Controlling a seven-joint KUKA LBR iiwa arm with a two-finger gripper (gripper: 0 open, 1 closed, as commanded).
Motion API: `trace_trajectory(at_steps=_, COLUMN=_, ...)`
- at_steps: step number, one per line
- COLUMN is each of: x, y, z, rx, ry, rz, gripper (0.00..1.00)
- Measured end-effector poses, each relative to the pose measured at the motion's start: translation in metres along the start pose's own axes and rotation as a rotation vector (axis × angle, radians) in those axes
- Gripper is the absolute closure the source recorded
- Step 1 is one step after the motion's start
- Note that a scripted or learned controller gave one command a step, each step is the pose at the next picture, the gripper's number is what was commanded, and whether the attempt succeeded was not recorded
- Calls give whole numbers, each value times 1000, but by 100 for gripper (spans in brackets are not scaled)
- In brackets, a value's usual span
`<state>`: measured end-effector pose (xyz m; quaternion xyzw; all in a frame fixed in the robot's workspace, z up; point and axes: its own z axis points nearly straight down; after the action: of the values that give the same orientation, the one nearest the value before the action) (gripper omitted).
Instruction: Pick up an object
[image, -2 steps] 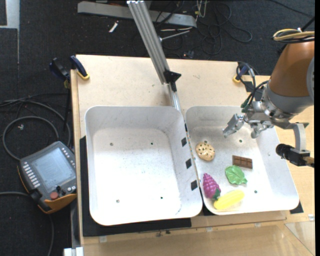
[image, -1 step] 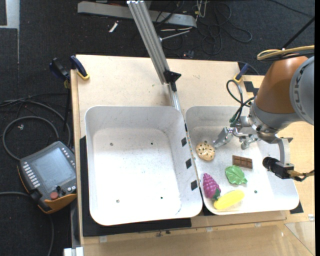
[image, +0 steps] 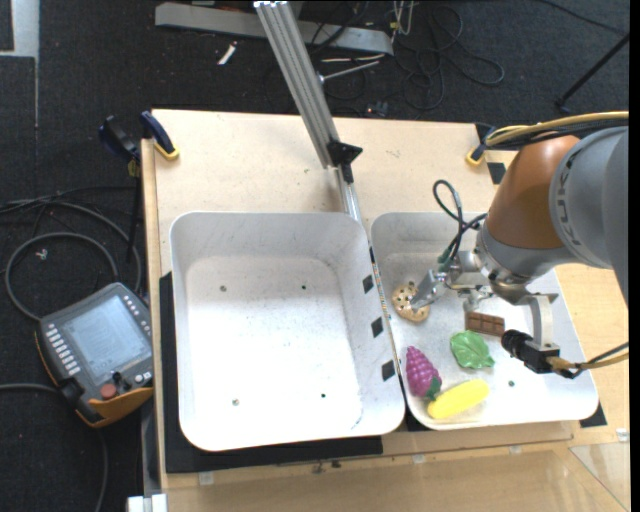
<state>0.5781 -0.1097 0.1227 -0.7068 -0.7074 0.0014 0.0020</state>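
From the camera view, the gripper (image: 428, 291) is hovering low in the right bin (image: 575, 400), just beside a tan perforated piece (image: 408, 301); whether it is open I cannot tell. That piece is looking light and stiff, probably best pinched across its edges.

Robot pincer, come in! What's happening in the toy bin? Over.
Pincer low in right bin, beside the cookie. Nothing visibly held. Purple grapes, yellow corn, green leaf, brown block lie apart.
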Motion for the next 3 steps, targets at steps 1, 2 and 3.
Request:
trace_trajectory(at_steps=1, x=-1, y=1, z=-14, rx=-6, ry=-1, rz=2, gripper=100)
trace_trajectory(at_steps=2, x=6, y=-4, z=-63, rx=-10, ry=-1, rz=-2, gripper=100)
trace_trajectory(at_steps=3, x=6, y=-3, z=-87, rx=-9, ry=-2, rz=-2, gripper=100)
